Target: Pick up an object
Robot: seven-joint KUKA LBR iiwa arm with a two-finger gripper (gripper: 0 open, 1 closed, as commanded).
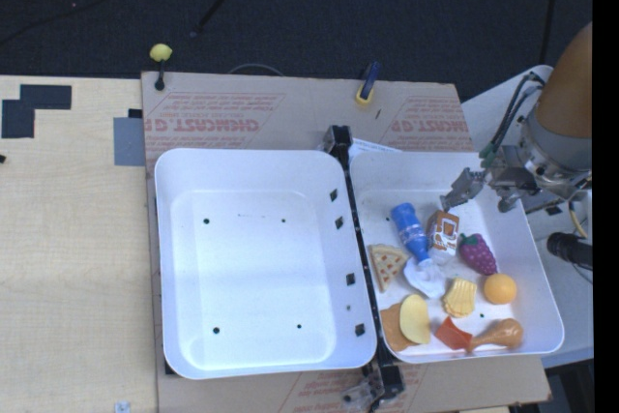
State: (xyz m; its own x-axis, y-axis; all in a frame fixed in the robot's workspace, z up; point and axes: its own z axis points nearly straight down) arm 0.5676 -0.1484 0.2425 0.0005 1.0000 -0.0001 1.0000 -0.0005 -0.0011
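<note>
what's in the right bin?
Right bin: blue bottle, grapes, orange, pizza slice, drumstick, other toy food. Items overlap; anything beneath is hidden.

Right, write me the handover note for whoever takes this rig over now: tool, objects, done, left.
Tool: above the upper part of the right bin, fingers apart, nothing between them.
Objects: all lie in the right bin: blue bottle, small carton, purple grapes, pizza slice, orange ball, corn piece, yellow slice, chicken drumstick.
Left bin: beside the right bin.
Done: no pick made.
Left: lower the tool, close on one object, lift. The carton looks nearest.
</note>
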